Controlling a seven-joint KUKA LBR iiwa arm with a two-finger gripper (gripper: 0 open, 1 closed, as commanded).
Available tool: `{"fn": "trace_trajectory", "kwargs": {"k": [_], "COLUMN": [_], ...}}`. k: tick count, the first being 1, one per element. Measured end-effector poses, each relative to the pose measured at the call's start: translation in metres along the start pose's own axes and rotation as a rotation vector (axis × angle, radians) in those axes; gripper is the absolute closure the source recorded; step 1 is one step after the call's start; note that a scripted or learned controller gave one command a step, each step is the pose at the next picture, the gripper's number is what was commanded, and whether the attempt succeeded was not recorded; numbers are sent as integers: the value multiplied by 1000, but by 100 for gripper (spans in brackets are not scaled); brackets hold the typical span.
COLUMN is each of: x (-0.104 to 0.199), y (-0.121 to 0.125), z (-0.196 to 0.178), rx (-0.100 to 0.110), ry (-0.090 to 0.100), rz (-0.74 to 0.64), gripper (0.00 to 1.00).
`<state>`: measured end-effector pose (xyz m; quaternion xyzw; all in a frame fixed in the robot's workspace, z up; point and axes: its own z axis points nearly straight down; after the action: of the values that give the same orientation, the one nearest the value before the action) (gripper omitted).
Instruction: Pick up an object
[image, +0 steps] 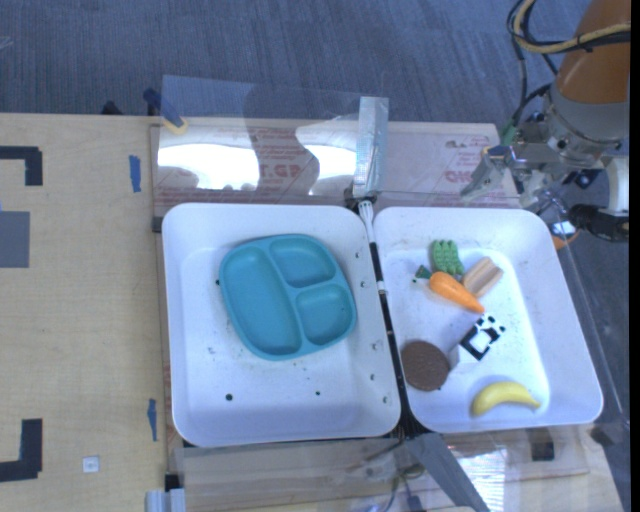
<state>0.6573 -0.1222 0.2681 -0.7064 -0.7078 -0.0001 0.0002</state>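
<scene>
Hand (525, 180) above right bin (530, 225), apart from carrot (455, 291)

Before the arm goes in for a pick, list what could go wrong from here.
1. The carrot, green piece and tan block lie bunched together in the right bin; a grasp there could catch two or knock one aside.
2. The brown disc lies flat and low, so it may slip out.
3. The banana sits close to the bin's near wall, leaving little room.

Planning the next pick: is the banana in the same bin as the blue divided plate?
No, the banana lies in the right bin, while the blue divided plate sits in the left bin.
</scene>
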Motion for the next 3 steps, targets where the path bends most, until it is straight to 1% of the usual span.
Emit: {"fn": "trace_trajectory", "kwargs": {"k": [1, 2, 3], "x": [-35, -34, -34], "y": [-25, -10, -10], "z": [160, 107, 98], "rx": [4, -6, -6], "ry": [0, -1, -1], "rz": [126, 191, 190], "gripper": [0, 0, 100]}}
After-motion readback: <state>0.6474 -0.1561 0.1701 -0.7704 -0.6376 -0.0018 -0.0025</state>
